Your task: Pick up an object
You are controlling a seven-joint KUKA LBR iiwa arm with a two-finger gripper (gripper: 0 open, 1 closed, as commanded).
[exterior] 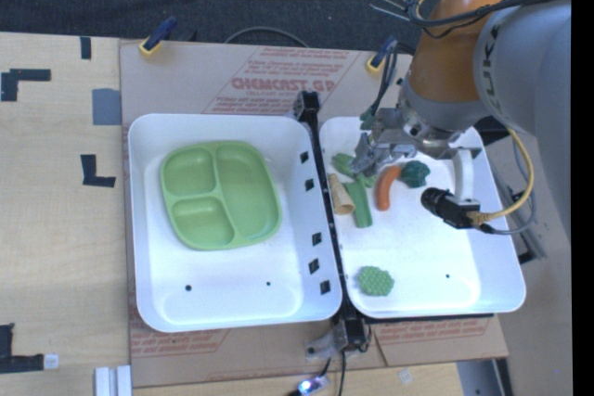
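Note:
My gripper [369, 159] hangs low over the right bin [436, 278], at its upper left part, just above a cluster of small toy foods. Right under it lie a long green vegetable [360, 204], an orange carrot [386, 187] and a tan piece [341, 198]. A dark green broccoli-like piece [414, 172] sits just right of the carrot. A round, bumpy green piece [375, 280] lies alone near the bin's front. From this view nothing visibly sits between the fingers.
The left bin [158, 292] holds a light green divided plate [220, 194]. A black divider with clips [317, 199] runs between the bins. A black cable connector [448, 207] hangs off the arm above the right bin. Yellow clamps [158, 34] hold the cardboard at the back.

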